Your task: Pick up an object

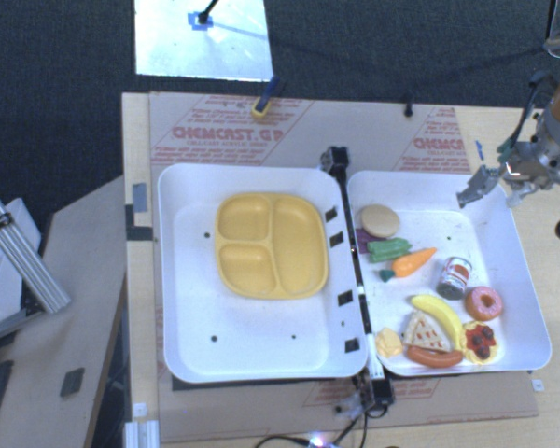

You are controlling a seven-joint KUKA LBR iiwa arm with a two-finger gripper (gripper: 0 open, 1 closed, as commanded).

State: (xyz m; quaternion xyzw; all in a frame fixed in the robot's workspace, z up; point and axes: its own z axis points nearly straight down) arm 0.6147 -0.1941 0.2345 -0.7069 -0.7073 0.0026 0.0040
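My gripper [495,192] hangs over the far right corner of the right bin [518,250], its fingers [472,189] spread open with nothing between them. The bin below holds several toy foods. A tan bun [380,220] lies at the far left of the bin, with a green pepper [389,247] and an orange carrot [413,262] just in front of it. Further forward are a small can [455,276], a pink doughnut [485,302], a banana [437,314], a sandwich wedge [420,332] and a hot dog [434,356]. All of them lie well below and left of the gripper.
The left bin [187,278] holds a yellow divided plate [269,245]. A black hinged divider [348,250] runs between the bins. Cardboard [224,124] underlies both bins. A metal sheet [201,26] lies beyond the bench.
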